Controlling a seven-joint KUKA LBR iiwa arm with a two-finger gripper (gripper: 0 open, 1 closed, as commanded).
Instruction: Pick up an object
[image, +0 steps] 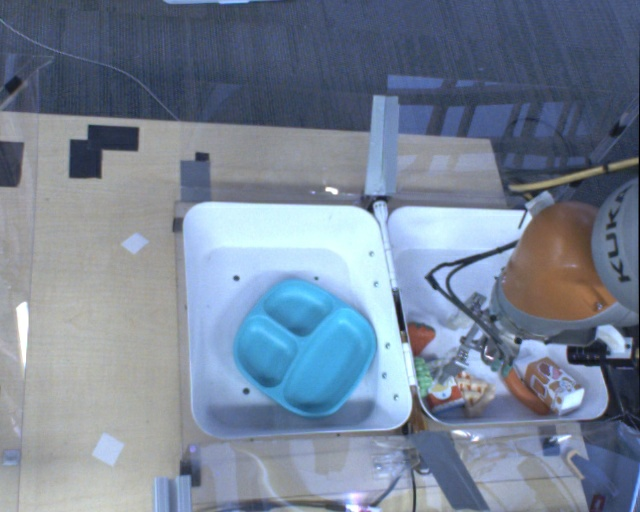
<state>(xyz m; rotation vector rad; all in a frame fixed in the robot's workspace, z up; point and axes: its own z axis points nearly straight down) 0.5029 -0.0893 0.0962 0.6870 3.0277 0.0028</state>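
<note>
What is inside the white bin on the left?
The left bin holds one blue divided plate with three compartments, lying flat near its middle. Whatever lies beneath the plate is covered.
</note>
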